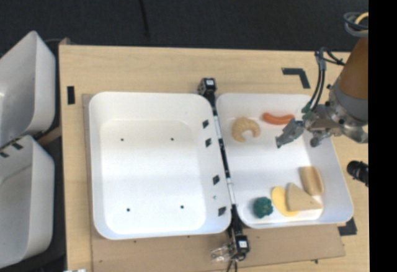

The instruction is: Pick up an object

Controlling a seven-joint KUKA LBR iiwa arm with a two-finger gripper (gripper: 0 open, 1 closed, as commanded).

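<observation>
Over right bin, gripper – fingers apparently spread, holding nothing, five food items – one croissant

Even overhead light, soft focus.
White bins are rendered bright without glare; faint shadows, dark surround.

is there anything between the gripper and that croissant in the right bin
Nothing visible. The gripper hangs over the right bin, and only bare bin floor separates it from the croissant. The orange sausage lies behind that line, nearer the far wall.
</observation>
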